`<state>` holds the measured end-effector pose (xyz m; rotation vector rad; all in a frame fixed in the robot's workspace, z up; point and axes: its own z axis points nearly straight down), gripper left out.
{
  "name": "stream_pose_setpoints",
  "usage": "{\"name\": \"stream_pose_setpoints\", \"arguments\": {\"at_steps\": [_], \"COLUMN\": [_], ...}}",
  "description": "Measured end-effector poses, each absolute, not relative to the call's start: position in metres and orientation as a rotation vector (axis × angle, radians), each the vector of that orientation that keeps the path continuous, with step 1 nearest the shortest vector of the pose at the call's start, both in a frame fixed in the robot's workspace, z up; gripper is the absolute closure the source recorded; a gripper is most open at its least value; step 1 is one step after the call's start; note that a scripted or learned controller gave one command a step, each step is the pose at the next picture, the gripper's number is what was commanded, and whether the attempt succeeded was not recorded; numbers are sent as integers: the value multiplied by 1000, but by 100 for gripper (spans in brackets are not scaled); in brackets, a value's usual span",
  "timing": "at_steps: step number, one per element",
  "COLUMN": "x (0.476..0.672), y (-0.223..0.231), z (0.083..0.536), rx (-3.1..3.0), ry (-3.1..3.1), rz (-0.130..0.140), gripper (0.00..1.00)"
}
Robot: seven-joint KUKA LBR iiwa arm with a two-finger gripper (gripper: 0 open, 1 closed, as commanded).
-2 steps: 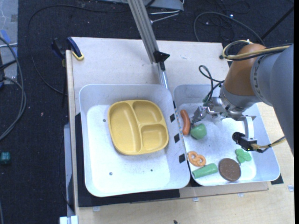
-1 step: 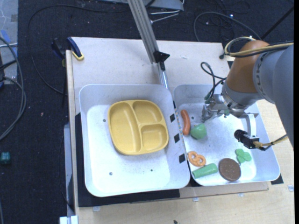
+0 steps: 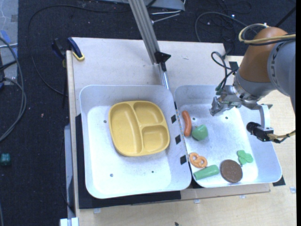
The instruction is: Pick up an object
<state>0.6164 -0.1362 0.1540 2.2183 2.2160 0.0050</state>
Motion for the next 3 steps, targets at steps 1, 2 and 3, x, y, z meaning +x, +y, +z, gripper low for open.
{"name": "stream_pose_setpoints", "arguments": {"at_steps": [1, 2, 3], "x": [610, 611, 613], "y": [-129, -129, -83], "z": [209, 230, 224], "rx": [2214, 2216, 2215], "ry": [2221, 2222, 2230], "rz": [6, 4, 1], "gripper": [100, 100, 100]}}
